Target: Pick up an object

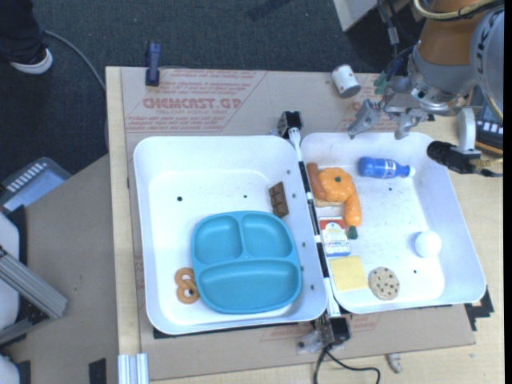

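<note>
The left bin [160,174] holds a pretzel [187,285], a blue plate [244,261] and a chocolate bar [278,199]. The right bin [448,214] holds an orange [332,184], carrot [352,209], cookie [384,282], blue bottle [382,167] and white ball [427,243]. The gripper [387,120] hangs spread and empty above the bin's far edge.

**Q:** Where is the camera mounted, and which way does it face?

**A:** It is fixed above the bench [240,94] and looks down at a slant. Both white bins fall within the field: the left bin [160,166] and the right bin [452,238] sit side by side near centre.

**Q:** How near is it?

**A:** It stands far enough back to take in the bench edges and the dark floor [200,14] beyond. The arm [456,30] enters at the upper right, and its gripper [386,117] hangs over the far rim of the right bin. The bins extend below and to the left of the gripper.
</note>
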